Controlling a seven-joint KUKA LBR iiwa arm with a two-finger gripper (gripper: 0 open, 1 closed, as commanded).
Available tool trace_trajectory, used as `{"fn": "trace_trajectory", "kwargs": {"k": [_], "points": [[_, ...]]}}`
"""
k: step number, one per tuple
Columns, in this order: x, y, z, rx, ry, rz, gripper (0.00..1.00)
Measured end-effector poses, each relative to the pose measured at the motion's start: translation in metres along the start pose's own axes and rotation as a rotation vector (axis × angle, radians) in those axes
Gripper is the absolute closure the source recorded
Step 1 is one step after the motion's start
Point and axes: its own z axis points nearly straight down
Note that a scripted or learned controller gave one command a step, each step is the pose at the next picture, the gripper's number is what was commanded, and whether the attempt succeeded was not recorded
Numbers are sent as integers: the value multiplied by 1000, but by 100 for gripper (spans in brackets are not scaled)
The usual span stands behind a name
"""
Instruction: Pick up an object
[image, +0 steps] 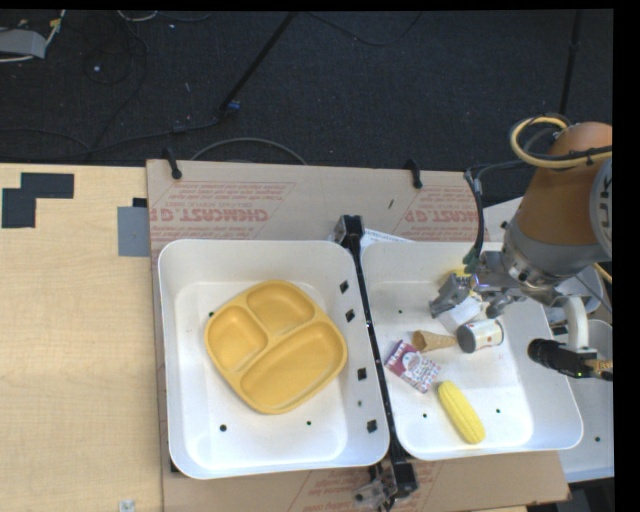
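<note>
The gripper (462, 298) hangs over the right bin (560, 425), can't tell its state. The corn (461, 411) near the front looks light and kinda slick; grab mid-cob.

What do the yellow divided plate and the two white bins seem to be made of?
The plate looks like molded plastic with a matte finish: uniform yellow color, soft rounded ridges between three compartments, no sharp glare. The left bin and the right bin look like thin, smooth white plastic, slightly glossy, with rounded corners and rolled rims. Painted metal cannot be fully excluded.
</note>
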Motion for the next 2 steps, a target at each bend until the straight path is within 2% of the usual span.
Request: {"fn": "trace_trajectory", "kwargs": {"k": [1,2], "points": [[0,3,-7,-13,-2,-2,0],[3,-1,37,-9,-1,-1,0]]}}
